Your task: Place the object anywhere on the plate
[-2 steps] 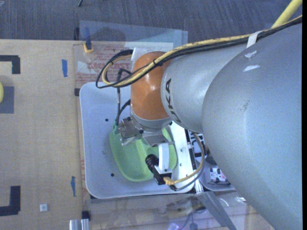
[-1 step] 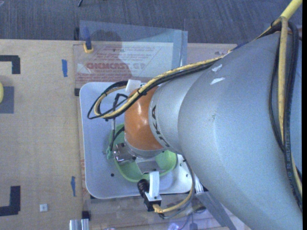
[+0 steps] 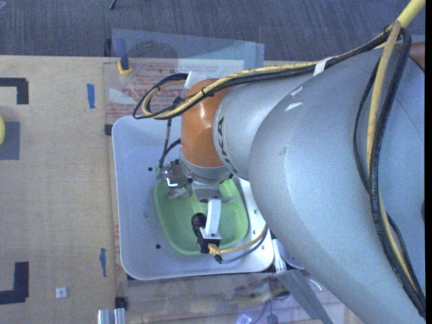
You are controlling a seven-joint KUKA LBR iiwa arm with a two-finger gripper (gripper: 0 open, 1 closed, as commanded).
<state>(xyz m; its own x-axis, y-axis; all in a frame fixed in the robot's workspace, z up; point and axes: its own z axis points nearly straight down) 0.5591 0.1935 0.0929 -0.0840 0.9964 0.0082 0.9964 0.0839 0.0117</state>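
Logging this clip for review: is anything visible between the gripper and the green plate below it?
Nothing visible stands between them. The wrist hangs directly over the green plate in the white bin, and its own body hides the gripper's tips and whatever object lies beneath.

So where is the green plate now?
The green plate lies in the white bin, toward its near edge, directly under the arm's orange band and wrist.

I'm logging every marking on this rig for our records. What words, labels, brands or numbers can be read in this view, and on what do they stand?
"KA": dark letters running down the grey arm casing just right of the orange band, the rest cut off by the curve.
Nothing else readable: the green plate and the white bin carry no text.
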